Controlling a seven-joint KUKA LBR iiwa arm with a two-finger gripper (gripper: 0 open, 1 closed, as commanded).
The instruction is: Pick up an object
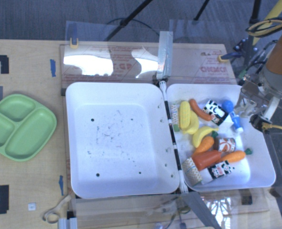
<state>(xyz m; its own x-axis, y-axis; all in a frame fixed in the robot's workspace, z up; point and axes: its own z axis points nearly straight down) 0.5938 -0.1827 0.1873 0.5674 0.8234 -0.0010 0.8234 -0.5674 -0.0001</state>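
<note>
The right bin (262, 175) holds a jumble of toy foods. Among them are a yellow corn cob (184, 116), a yellow banana (201, 134), an orange carrot (234, 156), a blue bottle (231, 112) and two black-and-white cow-patterned packs (216, 111) (220, 170). My gripper (258, 111) hangs over the bin's right rim, just right of the blue bottle. Its two fingers stand apart, open, with nothing between them.
The left bin (117, 92) lies beside the right one, the two meeting at a shared wall. A green divided plate (21, 127) sits on the bench at far left. A clear upright panel (165, 56) stands behind the bins.
</note>
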